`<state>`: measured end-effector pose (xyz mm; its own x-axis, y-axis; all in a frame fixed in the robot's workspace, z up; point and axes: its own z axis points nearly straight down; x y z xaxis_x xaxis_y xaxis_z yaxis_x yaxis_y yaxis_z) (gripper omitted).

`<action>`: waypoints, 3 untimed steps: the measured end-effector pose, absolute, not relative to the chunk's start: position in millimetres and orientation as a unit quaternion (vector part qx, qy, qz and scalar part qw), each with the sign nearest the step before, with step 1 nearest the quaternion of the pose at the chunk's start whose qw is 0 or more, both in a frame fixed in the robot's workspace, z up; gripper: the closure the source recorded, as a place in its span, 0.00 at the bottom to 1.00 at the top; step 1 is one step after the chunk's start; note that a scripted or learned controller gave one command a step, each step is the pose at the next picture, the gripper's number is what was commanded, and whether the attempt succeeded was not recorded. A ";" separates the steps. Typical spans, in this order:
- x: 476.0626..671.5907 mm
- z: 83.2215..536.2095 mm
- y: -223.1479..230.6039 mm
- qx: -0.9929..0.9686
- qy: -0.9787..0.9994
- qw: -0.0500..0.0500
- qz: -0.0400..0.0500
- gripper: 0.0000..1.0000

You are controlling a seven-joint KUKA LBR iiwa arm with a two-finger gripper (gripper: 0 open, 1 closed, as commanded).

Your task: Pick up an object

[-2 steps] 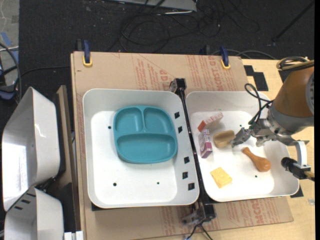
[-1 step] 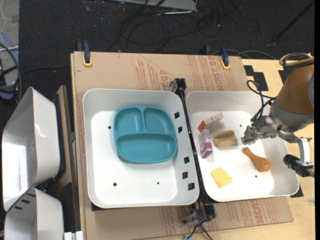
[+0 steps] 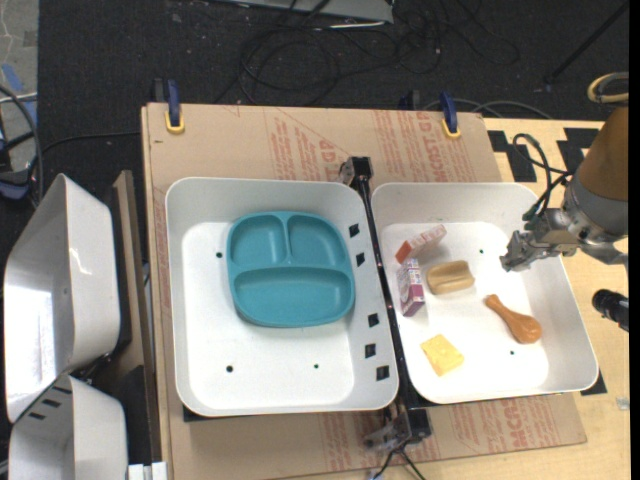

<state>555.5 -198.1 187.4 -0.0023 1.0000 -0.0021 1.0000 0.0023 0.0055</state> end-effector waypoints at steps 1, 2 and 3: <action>549.8 248.4 -197.3 0.706 0.708 0.004 0.001 1.00; 550.9 279.8 -197.5 0.706 0.708 0.002 0.001 1.00; 560.1 281.0 -146.6 0.704 0.710 0.000 0.001 1.00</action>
